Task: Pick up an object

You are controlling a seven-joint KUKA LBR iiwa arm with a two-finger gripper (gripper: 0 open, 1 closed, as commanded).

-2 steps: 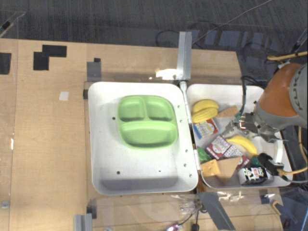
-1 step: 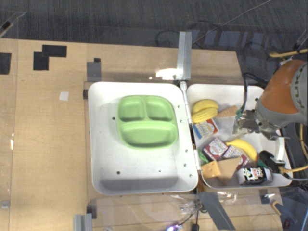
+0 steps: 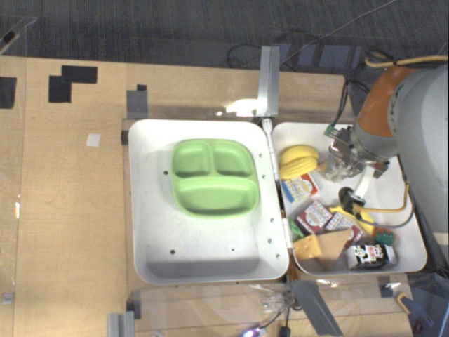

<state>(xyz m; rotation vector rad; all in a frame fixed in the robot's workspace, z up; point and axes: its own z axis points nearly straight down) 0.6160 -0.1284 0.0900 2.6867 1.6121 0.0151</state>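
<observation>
While hanging just right of the smooth yellow banana (image 3: 298, 161), long axis sideways, pincer (image 3: 342, 166) state unclear.

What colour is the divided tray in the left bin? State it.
Light green, plain with no pattern. The tray shows best in the camera view.

A big wooden bench (image 3: 63, 209) sits here, pale brown and smooth. Two white bins rest on it side by side. The left bin (image 3: 151, 251) holds one green plate (image 3: 212, 176) with three parts: two small ones at the top and one long one below. The plate lies flat near the middle. Black square marks (image 3: 70, 81) are stuck on the bench at the far left. A grey metal post (image 3: 269, 79) stands up behind the bins. Past the bench is dark carpet (image 3: 175, 12), with black wires (image 3: 330, 37) lying across it.
</observation>
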